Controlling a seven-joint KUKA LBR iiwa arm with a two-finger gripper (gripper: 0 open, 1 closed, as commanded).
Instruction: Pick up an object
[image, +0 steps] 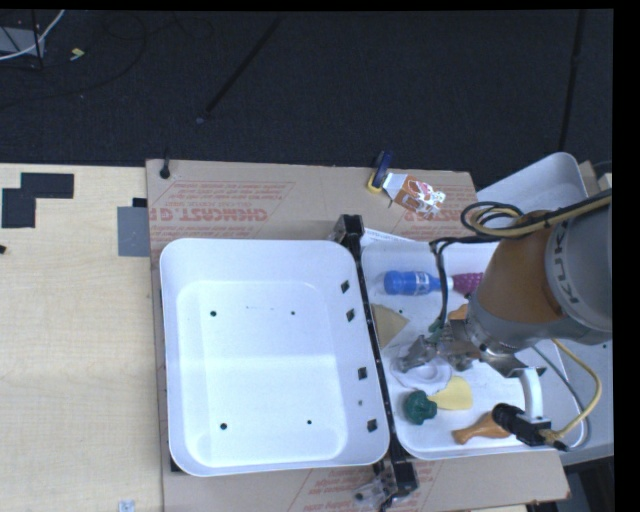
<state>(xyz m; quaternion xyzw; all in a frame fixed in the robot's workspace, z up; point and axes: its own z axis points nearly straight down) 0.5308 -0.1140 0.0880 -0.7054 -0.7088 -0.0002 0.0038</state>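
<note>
Small green round toy (419, 406) lying in right white bin (520, 452), at seven o'clock from metal gripper (428, 352). Reaching down now; finger gap too blurry to tell. Next: closing on something.

Blue bottle (409, 283) lying flat at right bin's far side; yellow piece (455, 395) beside green lump (420, 406) near front; orange-brown piece (480, 431) at front rim.
</note>
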